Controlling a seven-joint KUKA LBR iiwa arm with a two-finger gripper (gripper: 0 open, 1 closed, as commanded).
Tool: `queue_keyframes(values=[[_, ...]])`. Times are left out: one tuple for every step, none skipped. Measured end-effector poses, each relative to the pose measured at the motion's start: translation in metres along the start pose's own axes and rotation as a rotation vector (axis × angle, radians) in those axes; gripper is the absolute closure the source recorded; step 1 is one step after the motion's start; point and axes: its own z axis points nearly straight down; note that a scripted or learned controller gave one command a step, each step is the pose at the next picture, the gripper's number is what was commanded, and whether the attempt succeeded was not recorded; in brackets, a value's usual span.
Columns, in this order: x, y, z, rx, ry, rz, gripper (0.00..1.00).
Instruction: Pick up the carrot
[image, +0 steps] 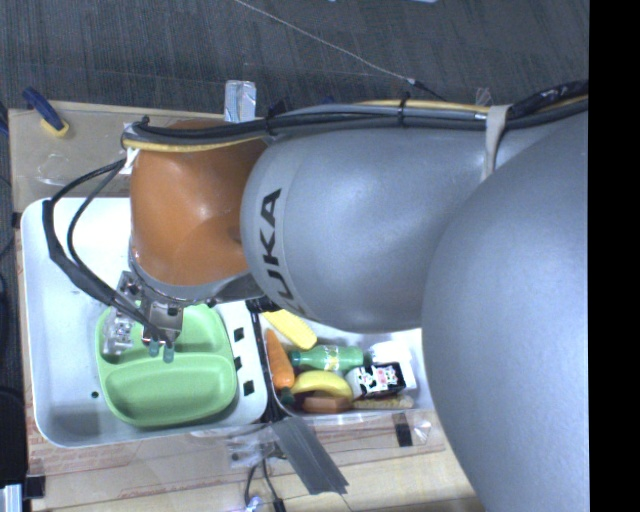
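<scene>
Camera view: carrot (279, 362) partly arm-hidden.

An orange carrot (279, 362) is seen at the right bin's left wall, beside a yellow banana (321, 383), a green bottle (327, 358) and a black-and-white patterned carton (382, 378); a light green tray (190, 385) is seen in the left white bin (50, 300).

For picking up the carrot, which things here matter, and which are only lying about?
For the job:
carrot, in the right bin
gripper, over the left bin

Lying about:
green container
green bottle
banana
black-and-white carton
</scene>
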Motion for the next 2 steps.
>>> queue_keyframes(values=[[0.005, 0.0, 0.079, 0.01, 0.009, 0.261, 1.0], [-0.028, -0.042, 0.056, 0.005, 0.001, 0.442, 1.0]])
